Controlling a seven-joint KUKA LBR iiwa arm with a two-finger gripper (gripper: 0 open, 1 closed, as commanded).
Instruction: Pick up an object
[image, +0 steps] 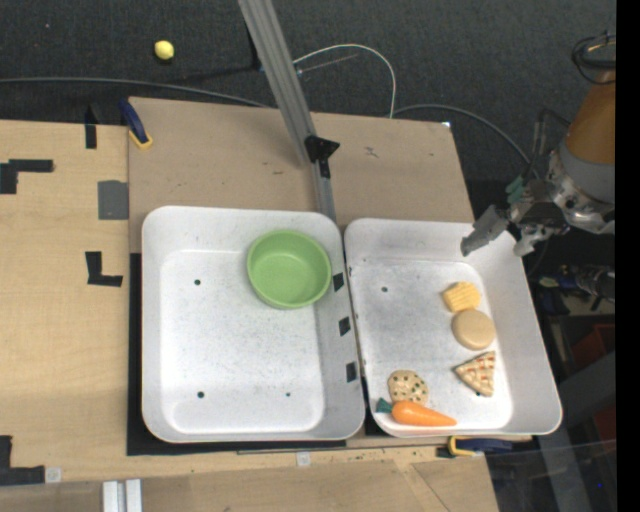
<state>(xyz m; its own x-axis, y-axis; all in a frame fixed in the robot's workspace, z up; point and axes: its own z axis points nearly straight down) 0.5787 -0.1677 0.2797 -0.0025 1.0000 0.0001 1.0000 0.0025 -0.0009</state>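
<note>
My gripper (503, 236) hangs over the far right rim of the right bin (420, 250), open, with one finger (482, 233) pointing left and nothing between the fingers. Below it in the right bin lie a yellow corn piece (461, 296), a round tan bun (473, 329), a pizza slice (477, 373), a cookie (406, 385) and an orange carrot (423, 414). A green bowl (289, 268) sits in the left bin (200, 330) near its far right corner.
A slanted metal pole (290, 95) crosses above the bins' far edge. Cables run over the brown board behind the bins. A small yellow ball (164, 49) lies on the dark floor at the top left.
</note>
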